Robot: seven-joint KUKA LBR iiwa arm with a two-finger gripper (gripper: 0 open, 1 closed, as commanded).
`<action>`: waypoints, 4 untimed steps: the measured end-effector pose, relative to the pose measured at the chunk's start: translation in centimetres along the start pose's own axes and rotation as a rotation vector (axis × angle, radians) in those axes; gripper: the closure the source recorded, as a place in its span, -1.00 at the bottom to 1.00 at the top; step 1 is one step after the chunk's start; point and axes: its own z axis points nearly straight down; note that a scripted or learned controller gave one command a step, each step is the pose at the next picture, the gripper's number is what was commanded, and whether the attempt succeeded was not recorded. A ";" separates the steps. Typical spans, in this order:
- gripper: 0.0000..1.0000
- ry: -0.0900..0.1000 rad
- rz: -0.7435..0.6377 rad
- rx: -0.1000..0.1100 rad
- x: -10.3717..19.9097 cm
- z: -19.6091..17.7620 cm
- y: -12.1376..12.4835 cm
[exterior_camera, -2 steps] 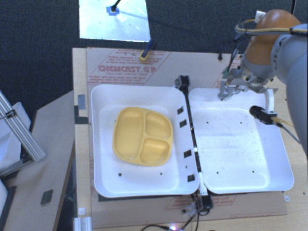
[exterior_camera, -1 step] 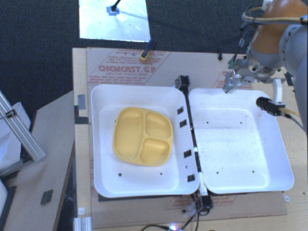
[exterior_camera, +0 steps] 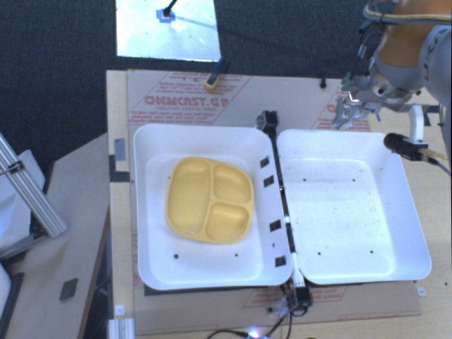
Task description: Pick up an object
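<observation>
I see the gripper [exterior_camera: 351, 113] far right, beyond the right bin [exterior_camera: 406, 210]; jaw state unclear. The flat yellow tray [exterior_camera: 209, 199] may slip.

Dark carpeted floor [exterior_camera: 56, 55], shiny metal plate [exterior_camera: 167, 20] on it, tan wooden bench [exterior_camera: 85, 182]

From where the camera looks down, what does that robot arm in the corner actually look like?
The arm is rounded and bulky, with a grey metal body and a broad orange band above the wrist. Dark cables loop along its side. At its tip sits a small silvery gripper made of shiny metal parts. A black rod-like piece sticks out below it.
</observation>
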 end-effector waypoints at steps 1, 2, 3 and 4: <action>1.00 0.001 -0.003 0.002 5.2 -1.0 -1.5; 1.00 0.001 -0.002 0.005 9.7 -0.6 -4.6; 1.00 0.001 -0.003 0.005 14.8 -0.2 -5.7; 1.00 -0.001 0.005 0.004 13.5 1.2 -5.3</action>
